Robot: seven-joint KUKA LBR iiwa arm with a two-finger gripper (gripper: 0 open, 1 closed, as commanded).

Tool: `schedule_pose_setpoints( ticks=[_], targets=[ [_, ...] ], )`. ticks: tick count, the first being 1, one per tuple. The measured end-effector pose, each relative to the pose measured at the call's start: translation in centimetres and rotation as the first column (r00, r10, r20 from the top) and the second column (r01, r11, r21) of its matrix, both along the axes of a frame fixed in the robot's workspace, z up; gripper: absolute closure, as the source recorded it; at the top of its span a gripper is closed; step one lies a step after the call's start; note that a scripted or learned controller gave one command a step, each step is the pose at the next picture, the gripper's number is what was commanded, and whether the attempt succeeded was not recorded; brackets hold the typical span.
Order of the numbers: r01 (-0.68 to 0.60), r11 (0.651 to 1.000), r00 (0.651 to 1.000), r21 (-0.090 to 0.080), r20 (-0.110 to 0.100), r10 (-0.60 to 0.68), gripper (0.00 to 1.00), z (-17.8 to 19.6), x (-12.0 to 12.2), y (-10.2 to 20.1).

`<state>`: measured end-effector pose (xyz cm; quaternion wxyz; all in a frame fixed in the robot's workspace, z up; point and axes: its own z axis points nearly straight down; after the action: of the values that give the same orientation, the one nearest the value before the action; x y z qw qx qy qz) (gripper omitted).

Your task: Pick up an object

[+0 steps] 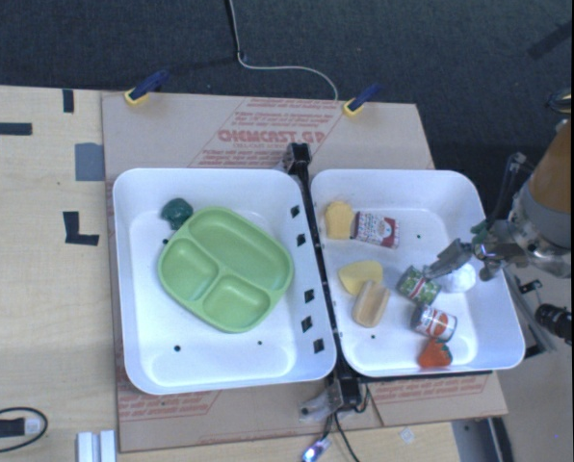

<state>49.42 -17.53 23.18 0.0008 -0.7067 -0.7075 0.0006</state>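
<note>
While the gripper (451, 258) hangs in the right bin (460, 192), finger state unclear, the green can (418, 285) lies just left-below it, long axis slanting toward the fingers.

1. Dark carpeted floor (383, 27) fills the upper part of the view, beyond the bench.
2. Pale wooden bench top (37, 258) carries black angular marks and a grey square patch near its left side.
3. A cardboard sheet (258, 133) with red printed lettering lies flat on the bench, under the bins.
4. Two clamps, one with a yellow tip (145, 87) and one blue and yellow (361, 97), sit at the sheet's far corners.
5. A thin white cable (268, 64) runs from the top edge across the floor toward the sheet.
6. Lighting is even and diffuse, with soft shadows.
</note>
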Motion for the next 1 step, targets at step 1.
schedule_pose_setpoints(
  ticks=[1],
  targets=[
    [-0.006,1.000,1.000,0.001,0.002,0.006,0.00,-13.09,5.89,5.63]
  ],
)
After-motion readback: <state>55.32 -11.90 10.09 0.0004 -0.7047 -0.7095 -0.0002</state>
